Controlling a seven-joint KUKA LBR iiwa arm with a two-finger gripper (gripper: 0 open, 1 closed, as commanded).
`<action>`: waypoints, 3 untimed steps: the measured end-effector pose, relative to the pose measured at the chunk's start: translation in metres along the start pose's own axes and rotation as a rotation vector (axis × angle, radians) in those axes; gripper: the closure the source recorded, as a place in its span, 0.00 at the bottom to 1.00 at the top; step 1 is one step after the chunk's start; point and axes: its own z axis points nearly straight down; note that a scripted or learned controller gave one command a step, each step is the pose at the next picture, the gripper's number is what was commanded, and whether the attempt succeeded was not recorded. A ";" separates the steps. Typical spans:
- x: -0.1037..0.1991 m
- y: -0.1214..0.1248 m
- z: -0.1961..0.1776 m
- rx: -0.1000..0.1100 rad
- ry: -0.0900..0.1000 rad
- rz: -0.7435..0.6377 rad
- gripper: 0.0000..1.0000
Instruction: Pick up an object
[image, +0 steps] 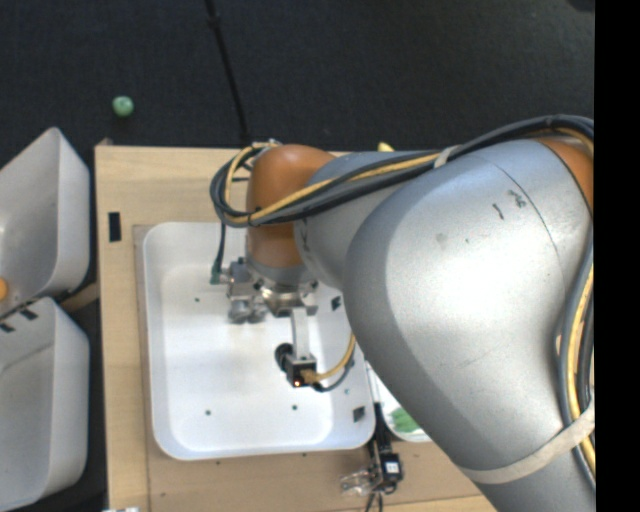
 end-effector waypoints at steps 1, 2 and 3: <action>0.064 -0.039 -0.005 -0.019 0.004 -0.003 1.00; 0.065 0.017 -0.004 -0.004 0.009 -0.002 1.00; 0.064 0.060 -0.007 -0.019 0.008 0.000 1.00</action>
